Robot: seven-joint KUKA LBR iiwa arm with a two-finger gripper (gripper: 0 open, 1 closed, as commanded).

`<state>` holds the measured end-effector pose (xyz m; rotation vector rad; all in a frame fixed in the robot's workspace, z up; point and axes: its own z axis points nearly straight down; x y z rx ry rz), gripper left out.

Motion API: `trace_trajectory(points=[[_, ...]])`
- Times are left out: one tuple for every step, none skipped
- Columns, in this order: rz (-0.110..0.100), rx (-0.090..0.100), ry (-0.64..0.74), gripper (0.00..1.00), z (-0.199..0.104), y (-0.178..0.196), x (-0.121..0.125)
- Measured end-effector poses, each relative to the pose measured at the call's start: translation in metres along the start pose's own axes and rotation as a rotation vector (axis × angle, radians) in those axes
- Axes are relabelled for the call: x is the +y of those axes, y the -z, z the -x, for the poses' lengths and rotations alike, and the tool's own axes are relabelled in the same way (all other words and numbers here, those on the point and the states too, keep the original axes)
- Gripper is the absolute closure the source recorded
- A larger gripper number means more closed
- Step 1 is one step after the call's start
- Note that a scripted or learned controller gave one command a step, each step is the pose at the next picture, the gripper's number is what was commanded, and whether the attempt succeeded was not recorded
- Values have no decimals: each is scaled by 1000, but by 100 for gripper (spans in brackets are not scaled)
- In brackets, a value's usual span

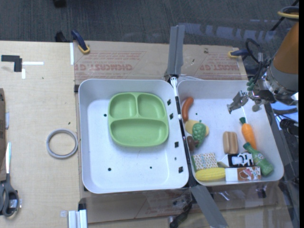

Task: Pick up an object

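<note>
Two white bins side by side on the tabletop (38, 108). Left bin (90, 141) carries a green divided plate (138, 118), lying flat toward its far half.

Right bin (213, 99) carries the toy food, crowded along its left wall and near edge: a red-orange chili (186, 108) by the divider, a green bunch of grapes (199, 131) over something yellow just below it, a hot dog (230, 142) mid-bin, a carrot (247, 133) to its right, a corn cob (210, 175) at the near edge, a small carton (243, 174) beside the corn.

Arm enters from the right. Pincer (243, 102) hovers over the far right part of the right bin, above the carrot's top end, fingers spread apart, nothing between them.

A roll of tape (62, 143) lies on the tabletop left of the bins.
</note>
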<state>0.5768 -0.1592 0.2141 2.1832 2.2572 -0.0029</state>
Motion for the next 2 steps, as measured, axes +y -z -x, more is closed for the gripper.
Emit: trace_trajectory(points=[[1, 1, 104, 0, 48, -103, -52], [12, -15, 101, 100, 53, -90, -50]])
